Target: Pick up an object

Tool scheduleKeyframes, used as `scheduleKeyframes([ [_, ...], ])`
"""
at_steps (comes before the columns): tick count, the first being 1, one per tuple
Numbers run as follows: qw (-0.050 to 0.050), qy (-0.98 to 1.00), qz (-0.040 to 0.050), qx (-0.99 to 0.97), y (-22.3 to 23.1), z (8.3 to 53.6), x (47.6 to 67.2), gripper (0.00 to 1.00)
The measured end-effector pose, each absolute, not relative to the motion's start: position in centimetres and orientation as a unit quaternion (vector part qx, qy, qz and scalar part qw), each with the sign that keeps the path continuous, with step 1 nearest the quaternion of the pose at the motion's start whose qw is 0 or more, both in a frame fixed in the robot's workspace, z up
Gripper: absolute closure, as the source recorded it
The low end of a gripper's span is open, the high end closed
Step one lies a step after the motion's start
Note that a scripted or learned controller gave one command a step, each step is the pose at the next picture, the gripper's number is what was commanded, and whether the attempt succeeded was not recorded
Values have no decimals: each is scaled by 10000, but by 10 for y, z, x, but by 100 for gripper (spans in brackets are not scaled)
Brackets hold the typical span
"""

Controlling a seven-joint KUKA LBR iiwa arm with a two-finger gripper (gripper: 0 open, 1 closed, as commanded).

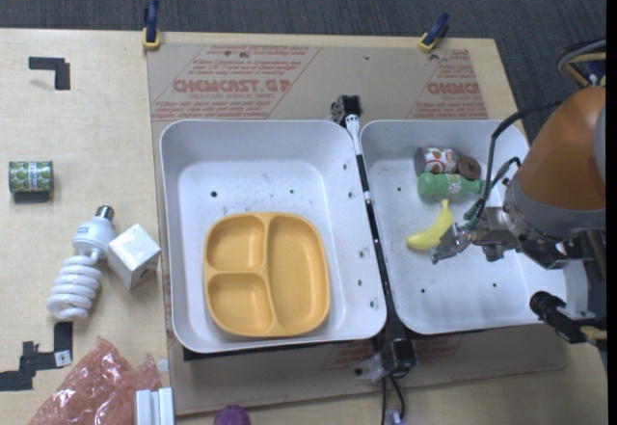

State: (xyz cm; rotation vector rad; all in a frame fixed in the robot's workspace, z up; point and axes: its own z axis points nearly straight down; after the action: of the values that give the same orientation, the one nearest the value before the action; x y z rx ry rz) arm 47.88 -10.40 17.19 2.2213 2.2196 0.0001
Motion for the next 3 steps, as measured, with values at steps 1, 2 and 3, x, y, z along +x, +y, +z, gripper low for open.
scheduleKeyframes([
  [1,0,7064,-1,7078,-102,92,477,0],
  [2,10,7060,6,7082,-102,102,479,100],
  [3,6,7079,0,7063,-107,100,538,100],
])
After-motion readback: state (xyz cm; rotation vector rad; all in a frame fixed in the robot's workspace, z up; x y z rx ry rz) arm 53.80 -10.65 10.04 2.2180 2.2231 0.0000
